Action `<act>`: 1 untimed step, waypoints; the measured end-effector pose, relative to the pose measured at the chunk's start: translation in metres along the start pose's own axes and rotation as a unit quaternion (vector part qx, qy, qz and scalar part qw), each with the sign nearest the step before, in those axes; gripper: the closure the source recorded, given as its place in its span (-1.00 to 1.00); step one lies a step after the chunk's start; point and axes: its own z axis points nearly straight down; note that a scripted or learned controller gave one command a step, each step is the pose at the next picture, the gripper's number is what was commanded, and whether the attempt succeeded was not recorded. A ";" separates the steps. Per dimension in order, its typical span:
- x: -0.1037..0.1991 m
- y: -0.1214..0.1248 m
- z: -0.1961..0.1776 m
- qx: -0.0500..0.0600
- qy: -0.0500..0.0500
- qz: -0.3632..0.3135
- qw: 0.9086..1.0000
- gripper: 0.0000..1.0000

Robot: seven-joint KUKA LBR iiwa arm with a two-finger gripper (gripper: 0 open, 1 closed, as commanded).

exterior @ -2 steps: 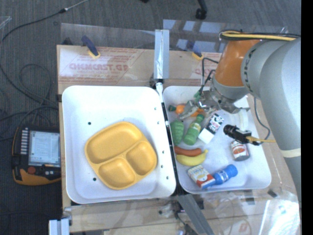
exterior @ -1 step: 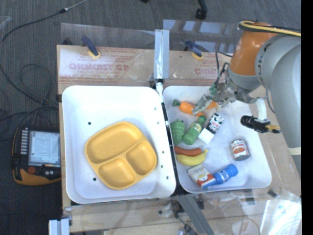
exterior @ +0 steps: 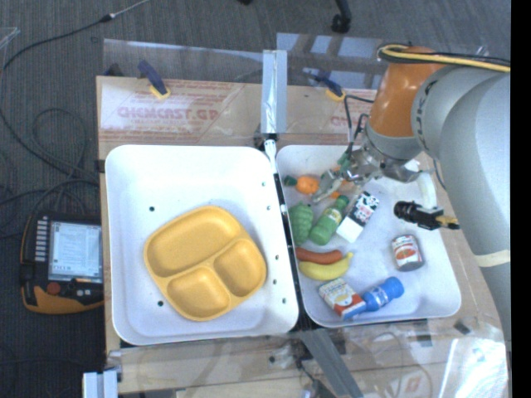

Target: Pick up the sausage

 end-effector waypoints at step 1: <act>-0.063 -0.011 0.000 -0.016 0.002 -0.048 0.999 -1.00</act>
